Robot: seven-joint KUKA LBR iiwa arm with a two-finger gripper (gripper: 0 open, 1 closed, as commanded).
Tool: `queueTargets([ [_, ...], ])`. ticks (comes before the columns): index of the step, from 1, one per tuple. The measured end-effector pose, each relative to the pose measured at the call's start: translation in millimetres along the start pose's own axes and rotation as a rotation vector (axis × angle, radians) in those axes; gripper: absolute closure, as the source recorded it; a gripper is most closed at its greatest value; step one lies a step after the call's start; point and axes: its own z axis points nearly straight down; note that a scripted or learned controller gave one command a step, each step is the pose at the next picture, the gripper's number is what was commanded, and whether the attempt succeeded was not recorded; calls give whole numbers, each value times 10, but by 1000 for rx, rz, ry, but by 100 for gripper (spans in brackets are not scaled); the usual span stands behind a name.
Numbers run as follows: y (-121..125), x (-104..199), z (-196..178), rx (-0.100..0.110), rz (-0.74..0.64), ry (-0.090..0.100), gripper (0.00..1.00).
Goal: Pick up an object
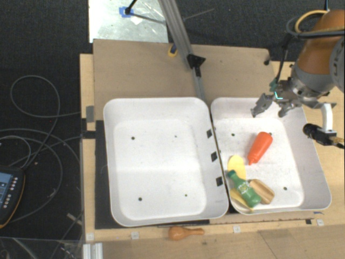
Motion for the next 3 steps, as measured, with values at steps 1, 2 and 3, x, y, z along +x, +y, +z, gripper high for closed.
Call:
queueTargets([
  [1,9,0,-27,-4,-2,-2,0],
  [2,11,94,445,0,-2,-1,0],
  [3,-18,102,1068,1,1,0,0],
])
